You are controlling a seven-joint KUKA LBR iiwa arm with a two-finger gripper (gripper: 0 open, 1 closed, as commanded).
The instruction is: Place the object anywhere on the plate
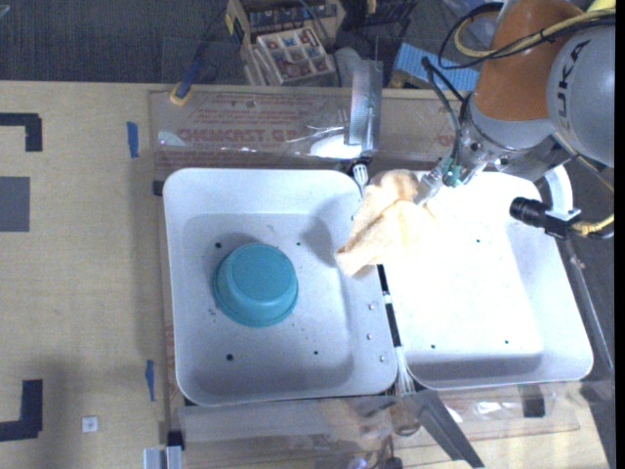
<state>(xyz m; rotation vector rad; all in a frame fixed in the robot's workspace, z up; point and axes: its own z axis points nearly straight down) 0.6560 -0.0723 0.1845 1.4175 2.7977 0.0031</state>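
The arm (547,66) comes in from the upper right of the frame, its orange band above the wrist and its grey body against the right edge. The gripper (437,182) sits just above the middle of the frame, over the upper left corner of the right bin (498,350). Its fingers are clenched on the upper right end of a yellow cloth (386,223), which shows between them.

The cloth hangs down and to the left from the gripper. It spreads across the divide between the two bins, its lower tip reaching over the right wall of the left bin (195,360).

An upturned teal plate (256,283), round and raised like a small bowl, lies in the left bin, left of centre in the frame. It is well apart from the cloth, which is to its upper right.

Both bins rest on a wooden bench (68,291).
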